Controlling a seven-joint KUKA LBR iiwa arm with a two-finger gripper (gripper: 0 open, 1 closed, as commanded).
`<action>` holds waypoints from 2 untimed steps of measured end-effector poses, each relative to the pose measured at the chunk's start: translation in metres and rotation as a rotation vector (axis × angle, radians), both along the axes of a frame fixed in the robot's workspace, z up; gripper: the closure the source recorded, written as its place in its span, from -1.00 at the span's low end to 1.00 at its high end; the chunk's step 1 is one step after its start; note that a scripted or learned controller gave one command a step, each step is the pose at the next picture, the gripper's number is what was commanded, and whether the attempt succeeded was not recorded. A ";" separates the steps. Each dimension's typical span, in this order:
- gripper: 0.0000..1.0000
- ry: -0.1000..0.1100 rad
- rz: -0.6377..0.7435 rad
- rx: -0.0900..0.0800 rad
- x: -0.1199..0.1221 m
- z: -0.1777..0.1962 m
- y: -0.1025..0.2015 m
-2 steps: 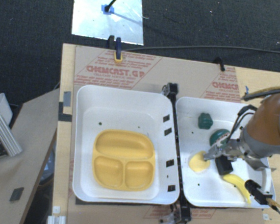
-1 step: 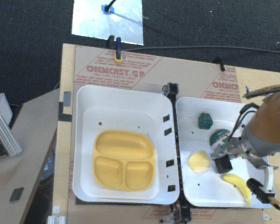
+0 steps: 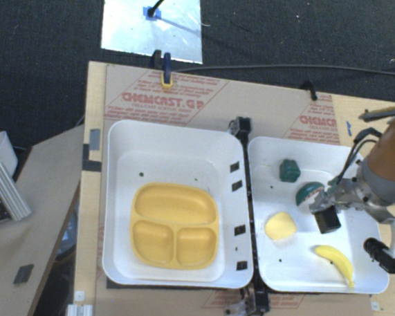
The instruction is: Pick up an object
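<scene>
We note the grey arm with its orange band (image 3: 393, 148) entering from the right side of the view, wrist bent down over the right-hand shallow white bin (image 3: 380, 279). Its claw (image 3: 323, 209) sits low in the middle of that bin, black finger parts angled down and to the left. We cannot tell whether the claw is spread or clenched; nothing is seen between its fingers.

Objects in the right bin:
- dark green rounded block (image 3: 290, 171), near the far wall, apart from the claw.
- teal round object with a pale patch (image 3: 308, 193), just beside the claw on its left; whether they touch, we cannot tell.
- pale yellow rounded lump (image 3: 280, 226), left of the claw, near the divider between the bins.
- yellow banana (image 3: 337, 263), lying near the front wall, below and right of the claw, apart from it.

The left-hand shallow white bin (image 3: 122, 181) holds a yellow three-compartment plastic tray (image 3: 174, 224), lying flat near its centre.

Both bins rest on a tan bench (image 3: 189, 97) covered by a sheet with red lettering. A blue-and-yellow clamp (image 3: 166, 71) grips its far edge.
</scene>
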State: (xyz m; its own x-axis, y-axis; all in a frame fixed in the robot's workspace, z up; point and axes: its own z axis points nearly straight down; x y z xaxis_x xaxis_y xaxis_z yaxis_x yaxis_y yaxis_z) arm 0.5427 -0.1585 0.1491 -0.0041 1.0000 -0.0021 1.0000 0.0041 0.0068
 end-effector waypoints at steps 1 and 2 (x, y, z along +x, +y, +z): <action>1.00 0.001 0.001 0.000 0.004 0.044 -0.001; 1.00 -0.001 0.003 0.000 0.013 0.098 0.006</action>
State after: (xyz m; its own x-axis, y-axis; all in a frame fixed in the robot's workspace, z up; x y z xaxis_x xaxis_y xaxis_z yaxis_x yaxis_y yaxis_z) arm 0.5559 -0.1521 0.2473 -0.0069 1.0000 -0.0021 0.9999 0.0069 0.0081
